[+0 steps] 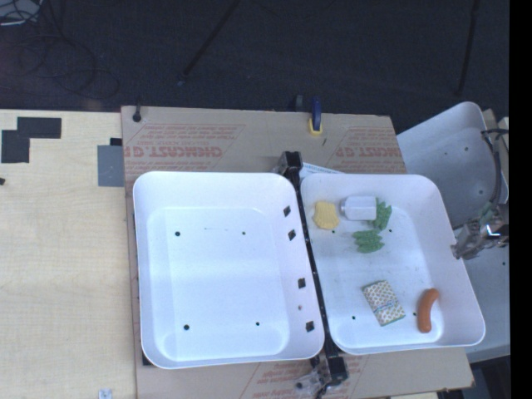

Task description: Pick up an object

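Task not begun: sausage (pixel 426 310), patterned packet (pixel 383 302) lie ungrasped in right bin (pixel 453 223); tool (pixel 472 241) outside it, jaw state indiscernible.

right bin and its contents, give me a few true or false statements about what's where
1. The orange sausage-shaped toy lies in the right white bin. True.
2. The small patterned square packet sits in the left white bin. False: it lies in the right bin, beside the sausage.
3. The yellow lump lies next to the white rounded block. True.
4. The green leafy pieces lie at the right bin's near edge. False: they lie toward its far side, by the white block.
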Robot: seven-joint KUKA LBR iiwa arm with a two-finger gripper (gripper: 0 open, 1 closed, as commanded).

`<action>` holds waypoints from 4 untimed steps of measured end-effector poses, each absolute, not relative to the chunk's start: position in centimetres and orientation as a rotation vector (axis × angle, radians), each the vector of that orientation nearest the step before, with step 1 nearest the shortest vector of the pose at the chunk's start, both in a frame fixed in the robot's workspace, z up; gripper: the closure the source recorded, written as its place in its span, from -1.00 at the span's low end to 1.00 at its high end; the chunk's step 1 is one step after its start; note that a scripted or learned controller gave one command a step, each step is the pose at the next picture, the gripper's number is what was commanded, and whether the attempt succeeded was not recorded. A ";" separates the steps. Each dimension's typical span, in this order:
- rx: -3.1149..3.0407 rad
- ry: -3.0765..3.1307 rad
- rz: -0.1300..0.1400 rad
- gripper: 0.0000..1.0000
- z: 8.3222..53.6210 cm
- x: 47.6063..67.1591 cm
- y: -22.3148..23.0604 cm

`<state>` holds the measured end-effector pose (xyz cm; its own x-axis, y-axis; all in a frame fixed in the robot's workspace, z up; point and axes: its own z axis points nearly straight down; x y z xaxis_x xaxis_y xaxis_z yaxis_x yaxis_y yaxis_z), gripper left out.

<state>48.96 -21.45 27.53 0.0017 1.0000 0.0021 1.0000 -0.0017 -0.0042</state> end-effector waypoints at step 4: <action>-2.212 -2.216 0.005 1.00 31.2 48.9 -21.9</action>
<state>48.86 -21.86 31.21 -0.0017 1.0000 0.0049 1.0000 0.0017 -0.0097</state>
